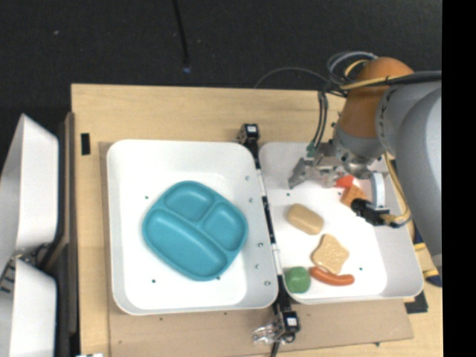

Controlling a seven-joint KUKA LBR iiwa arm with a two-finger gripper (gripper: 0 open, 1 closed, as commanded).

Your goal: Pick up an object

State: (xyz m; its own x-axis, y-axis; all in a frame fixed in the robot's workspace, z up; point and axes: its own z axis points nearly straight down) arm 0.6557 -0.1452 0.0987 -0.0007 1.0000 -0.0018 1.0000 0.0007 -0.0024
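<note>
From above, the gripper hangs over the right bin's far left corner; whether it is parted or closed, I cannot tell. Nearer lie a tan bread roll, toast slice, sausage and green ball. A teal divided plate fills the left bin.

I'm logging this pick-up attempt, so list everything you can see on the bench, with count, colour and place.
Shallow plastic bins: two, white, side by side on the bench.
Divided plastic plate: one, teal, in the left bin.
Oval bread roll: one, tan, middle of the right bin.
Toast slice: one, golden brown, right bin, front.
Round green toy: one, green, right bin's front left corner.
Sausage: one, red-orange, beside the toast.
Small orange piece: one, right bin, below the arm.
Arm: one, grey with orange band, over the right bin.
Gripper: one, over the right bin's back.
</note>
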